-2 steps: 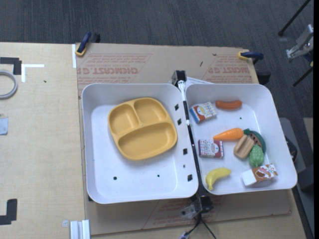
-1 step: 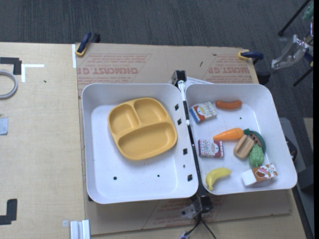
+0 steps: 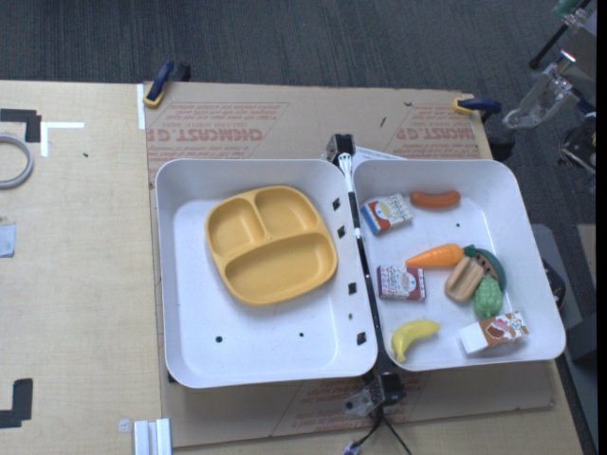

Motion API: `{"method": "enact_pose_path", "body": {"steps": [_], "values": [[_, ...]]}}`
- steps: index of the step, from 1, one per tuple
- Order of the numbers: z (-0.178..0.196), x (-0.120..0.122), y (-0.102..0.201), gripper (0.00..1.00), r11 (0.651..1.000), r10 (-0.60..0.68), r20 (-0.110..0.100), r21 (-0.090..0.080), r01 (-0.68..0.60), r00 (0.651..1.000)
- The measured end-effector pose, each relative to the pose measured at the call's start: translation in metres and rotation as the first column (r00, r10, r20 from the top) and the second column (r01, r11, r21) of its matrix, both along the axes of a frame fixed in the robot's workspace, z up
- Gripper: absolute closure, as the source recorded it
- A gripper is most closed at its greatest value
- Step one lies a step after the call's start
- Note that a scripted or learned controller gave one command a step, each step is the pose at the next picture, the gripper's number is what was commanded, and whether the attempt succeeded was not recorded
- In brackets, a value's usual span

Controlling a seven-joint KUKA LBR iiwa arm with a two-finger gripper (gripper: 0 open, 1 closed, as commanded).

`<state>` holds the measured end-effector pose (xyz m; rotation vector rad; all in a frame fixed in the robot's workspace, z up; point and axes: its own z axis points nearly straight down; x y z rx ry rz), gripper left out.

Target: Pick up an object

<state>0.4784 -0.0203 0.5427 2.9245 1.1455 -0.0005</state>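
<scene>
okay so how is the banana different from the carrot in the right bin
The banana is yellow and curved; the carrot is orange and straight. The banana lies near the bin's front edge, the carrot near its middle, touching the hot dog. Both are toy foods lying flat in the right bin.

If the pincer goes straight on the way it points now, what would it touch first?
Probably the cardboard or the right bin's far rim. The pincer points down and left above the bench corner; depth is unclear.

Brown cardboard (image 3: 285, 126) is lying under two white bins. The left bin (image 3: 180, 330) is holding a yellow divided plate (image 3: 272, 245), sitting toward twelve o'clock of its middle. Blue clamps are gripping the cardboard at eleven o'clock (image 3: 159, 81) and one o'clock (image 3: 474, 106).
</scene>
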Motion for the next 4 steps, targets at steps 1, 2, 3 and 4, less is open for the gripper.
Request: {"method": "enact_pose_path", "body": {"steps": [1,2,3,4], "values": [[0.0,0.0,0.012,0.0,0.936,-0.352,0.002,0.001,0.352,0.936],[0.0,0.0,0.04,0.0,0.862,-0.508,0.004,0.002,0.508,0.862],[0.0,0.0,0.08,0.0,0.861,-0.508,0.004,0.003,0.508,0.861],[-0.214,0.001,0.058,0.0,0.862,-0.507,0.0,0.0,0.507,0.862]]}}
